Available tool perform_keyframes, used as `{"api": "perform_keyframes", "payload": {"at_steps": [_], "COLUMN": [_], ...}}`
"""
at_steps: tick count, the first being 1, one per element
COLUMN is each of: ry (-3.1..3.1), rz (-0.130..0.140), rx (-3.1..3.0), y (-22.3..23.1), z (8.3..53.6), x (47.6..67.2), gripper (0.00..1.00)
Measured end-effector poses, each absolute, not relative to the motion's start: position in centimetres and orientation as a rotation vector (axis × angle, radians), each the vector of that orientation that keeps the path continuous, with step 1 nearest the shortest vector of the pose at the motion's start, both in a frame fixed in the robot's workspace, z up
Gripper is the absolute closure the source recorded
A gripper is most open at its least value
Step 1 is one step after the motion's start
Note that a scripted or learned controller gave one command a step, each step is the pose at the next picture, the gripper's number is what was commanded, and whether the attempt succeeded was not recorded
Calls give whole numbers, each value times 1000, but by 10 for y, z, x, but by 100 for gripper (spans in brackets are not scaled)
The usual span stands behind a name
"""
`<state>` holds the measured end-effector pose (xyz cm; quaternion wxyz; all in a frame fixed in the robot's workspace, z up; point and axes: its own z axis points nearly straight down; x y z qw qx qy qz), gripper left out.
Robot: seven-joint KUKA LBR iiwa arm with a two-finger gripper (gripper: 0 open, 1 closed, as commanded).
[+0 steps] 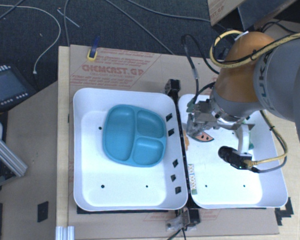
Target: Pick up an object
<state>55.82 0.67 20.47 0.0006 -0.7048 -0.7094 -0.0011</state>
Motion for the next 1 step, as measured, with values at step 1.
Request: {"api": "perform_keyframes", "payload": {"at_steps": [1], "ry": [-2228], "rz": [-3], "rx": [-2212], "y": [64], "z": [200], "x": [565], "gripper": [100]}}
